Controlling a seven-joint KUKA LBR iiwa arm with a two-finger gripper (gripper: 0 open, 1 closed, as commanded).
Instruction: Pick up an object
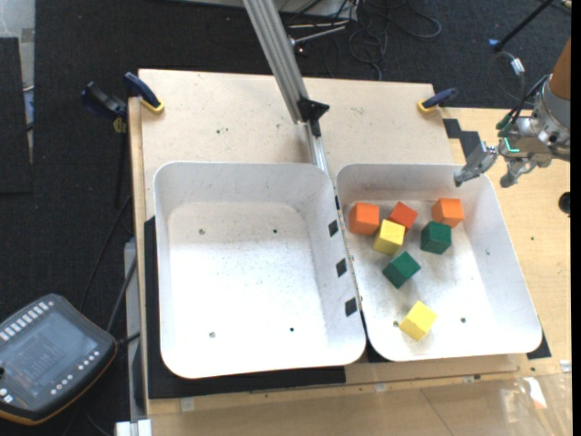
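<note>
Gripper [488,163] seen at the right edge of the camera view, above the far right corner of the right bin [508,271], at the end of the arm [556,116]. Fingers [470,171] spread apart, nothing between them. Not touching any block.

Right bin holding seven blocks. Along the far side: orange block [365,217] nearest the divider, red-orange block [403,214] just beside it, second orange block [448,211] further right, closest of all to the gripper yet apart from it. Yellow block [390,236] touching the red-orange block on its near side. Dark green block [436,238] just below the second orange block. Another green block [400,268] near the bin's middle, apart from the rest. Second yellow block [418,320] alone toward the near edge, well apart from the cluster.

Left bin [182,243] beside the right bin, rims meeting at the centre; dark specks on its floor. Both bins resting on the pale surface [236,107]. Metal rail [277,44] running at a slant from the far side down to the junction of the bins. Clamps at the far corners of the surface: left clamp [143,94], right clamp [438,100]. Handheld pendant [45,357] on the floor at lower left.
</note>
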